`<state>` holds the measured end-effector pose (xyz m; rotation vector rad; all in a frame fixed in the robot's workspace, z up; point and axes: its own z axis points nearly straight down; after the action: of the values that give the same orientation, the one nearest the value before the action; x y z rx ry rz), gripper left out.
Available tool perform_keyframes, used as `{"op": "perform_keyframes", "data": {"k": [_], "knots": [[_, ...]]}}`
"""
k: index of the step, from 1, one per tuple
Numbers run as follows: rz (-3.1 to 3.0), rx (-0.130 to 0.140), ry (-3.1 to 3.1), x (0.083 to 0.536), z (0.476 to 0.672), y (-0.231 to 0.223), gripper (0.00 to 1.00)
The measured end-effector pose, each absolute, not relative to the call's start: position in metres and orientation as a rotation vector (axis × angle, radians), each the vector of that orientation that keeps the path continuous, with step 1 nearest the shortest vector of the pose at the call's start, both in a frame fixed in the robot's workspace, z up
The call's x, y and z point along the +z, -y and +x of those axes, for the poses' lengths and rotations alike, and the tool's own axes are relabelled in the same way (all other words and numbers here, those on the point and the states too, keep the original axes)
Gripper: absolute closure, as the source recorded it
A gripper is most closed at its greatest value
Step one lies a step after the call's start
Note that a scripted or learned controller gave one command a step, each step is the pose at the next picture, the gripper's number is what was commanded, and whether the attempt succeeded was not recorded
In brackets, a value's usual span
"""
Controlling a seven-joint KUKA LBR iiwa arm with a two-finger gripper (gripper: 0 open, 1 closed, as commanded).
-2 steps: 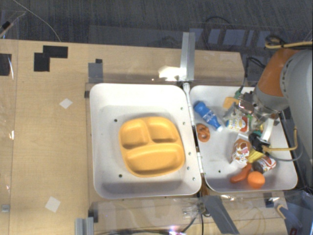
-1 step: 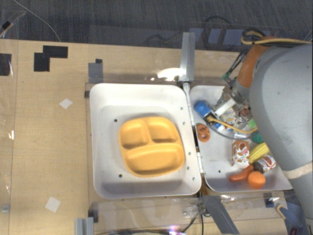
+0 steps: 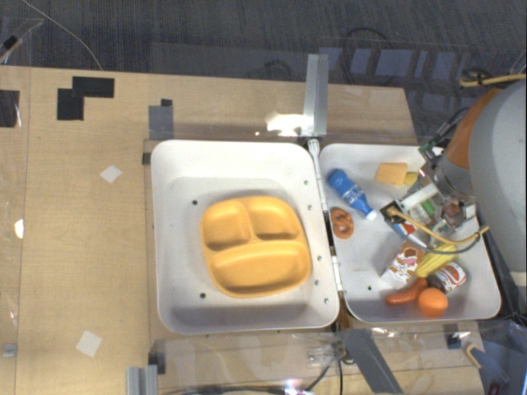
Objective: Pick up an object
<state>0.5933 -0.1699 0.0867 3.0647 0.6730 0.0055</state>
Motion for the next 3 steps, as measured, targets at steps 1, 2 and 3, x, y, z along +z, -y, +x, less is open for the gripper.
{"op": "perform_keyframes", "data": {"k": [1,2,3], "knots": [[3.062,-0.001,-0.688,0.094,0.594,0.168,1.0],[3.038,0.009,-0.769,0.088,0.588,0.128,1.0],[3.038,0.003,-0.779,0.095,0.588,0.127,1.0]]}}
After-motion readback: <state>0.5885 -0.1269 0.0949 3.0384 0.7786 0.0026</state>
